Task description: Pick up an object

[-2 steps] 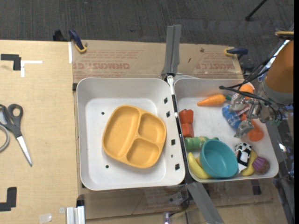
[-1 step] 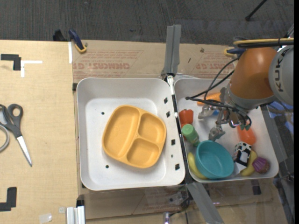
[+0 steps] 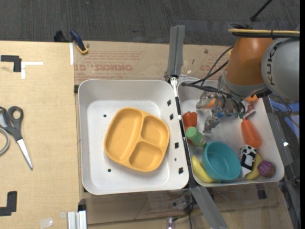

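My gripper (image 3: 215, 117) hangs over the back part of the right bin (image 3: 276, 149), open, with nothing between its fingers. Just left of it lies a red pepper-like toy (image 3: 189, 119), and a green bottle (image 3: 195, 136) lies in front of that. An orange carrot (image 3: 250, 132) lies to the gripper's right. Nearer the front are a teal bowl (image 3: 221, 161), a yellow banana (image 3: 199, 170), a black-and-white toy (image 3: 247, 157) and a purple piece (image 3: 266, 168).
The left bin (image 3: 90, 142) holds a yellow divided plate (image 3: 137, 139). A grey divider bar (image 3: 175, 51) runs between the bins. Scissors (image 3: 16, 132) lie on the bench far left. Cables hang around the wrist at the right bin's back edge.
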You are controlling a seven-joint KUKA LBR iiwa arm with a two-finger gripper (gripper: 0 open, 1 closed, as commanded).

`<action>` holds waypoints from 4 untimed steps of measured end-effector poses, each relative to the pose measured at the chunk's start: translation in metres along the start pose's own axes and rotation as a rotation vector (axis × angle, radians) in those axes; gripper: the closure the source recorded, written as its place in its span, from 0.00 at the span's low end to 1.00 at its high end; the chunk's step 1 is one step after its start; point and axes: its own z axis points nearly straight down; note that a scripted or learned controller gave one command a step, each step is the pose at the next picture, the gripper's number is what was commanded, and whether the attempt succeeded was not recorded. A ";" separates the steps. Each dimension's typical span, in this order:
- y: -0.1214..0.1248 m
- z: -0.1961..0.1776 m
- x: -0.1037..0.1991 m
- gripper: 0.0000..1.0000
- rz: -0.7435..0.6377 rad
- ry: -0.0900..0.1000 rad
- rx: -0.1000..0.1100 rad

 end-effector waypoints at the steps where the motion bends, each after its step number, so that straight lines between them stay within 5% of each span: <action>1: -0.110 -0.001 0.032 0.00 -0.053 -0.001 0.001; 2: -0.059 0.001 0.031 0.00 0.055 0.003 -0.001; 3: -0.003 0.002 0.025 0.00 0.357 0.005 0.000; 4: -0.084 0.000 0.027 0.00 0.090 0.000 0.001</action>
